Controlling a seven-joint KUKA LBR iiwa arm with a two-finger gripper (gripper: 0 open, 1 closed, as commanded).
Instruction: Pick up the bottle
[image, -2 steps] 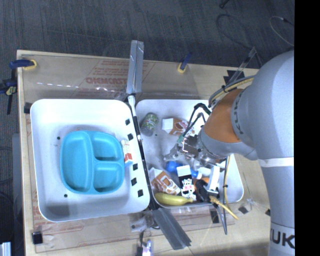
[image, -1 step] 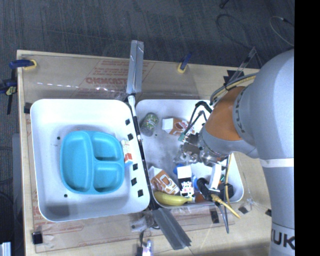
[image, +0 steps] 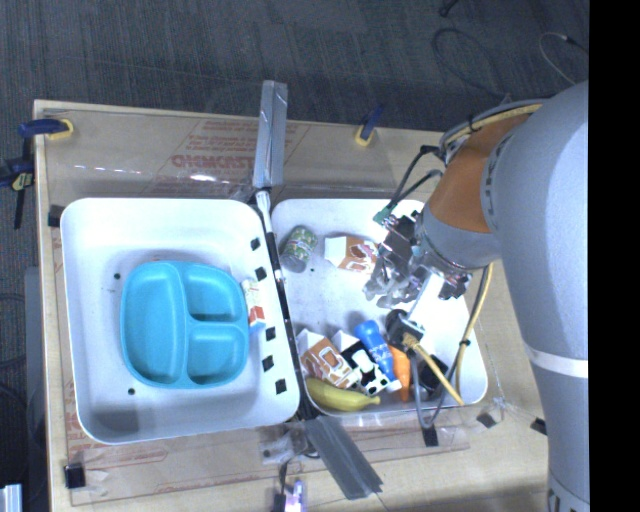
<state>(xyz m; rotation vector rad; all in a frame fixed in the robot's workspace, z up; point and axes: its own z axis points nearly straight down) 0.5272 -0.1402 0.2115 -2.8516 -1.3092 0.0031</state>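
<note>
Arm (image: 545, 210): we see the grey arm reach in from the right, its large body covering the right side of the view, with the orange band (image: 462, 192) just above the wrist; the wrist slants down and to the left into the right bin.
Gripper (image: 392, 285): we find it low over the middle of the right bin (image: 310, 215), its tip pointing toward the bin floor, just above the bottle and apart from it.
Jaws: we cannot tell whether they are spread or pressed together; the metal parts blur into one another, and we see nothing pinched between them.
Bottle (image: 373, 343): we place the blue bottle in the lower part of the right bin, lying tilted among the clutter, beside an orange item (image: 400, 368).
Neighbours: a banana (image: 338, 397) lies along the bin's near wall, a patterned carton (image: 328, 362) sits to the bottle's left, and a small green can (image: 298, 243) rests near the bin's upper left corner.
Left bin (image: 90, 400): we note a blue divided tray (image: 186, 323) lying flat in it.
Desk (image: 150, 150): it carries both bins side by side.
</note>
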